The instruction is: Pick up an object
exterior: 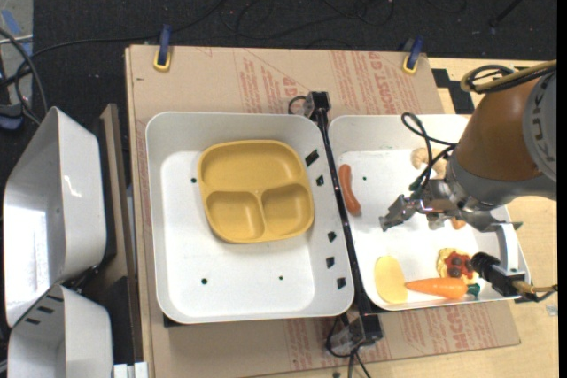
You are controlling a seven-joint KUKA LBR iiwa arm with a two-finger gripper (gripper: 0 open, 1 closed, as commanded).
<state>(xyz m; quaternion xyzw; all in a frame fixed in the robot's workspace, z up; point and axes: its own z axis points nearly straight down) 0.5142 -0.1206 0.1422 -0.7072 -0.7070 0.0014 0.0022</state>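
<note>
Here, two white bins sit side by side on the desk. The left bin holds a yellow divided plate with three compartments. The right bin holds a sausage near its left wall, a pale yellow slice and a carrot at its near edge, and a small cluster of dark and red berries just above the carrot. The tool hangs over the middle of the right bin, nothing between its parted fingers.
</note>
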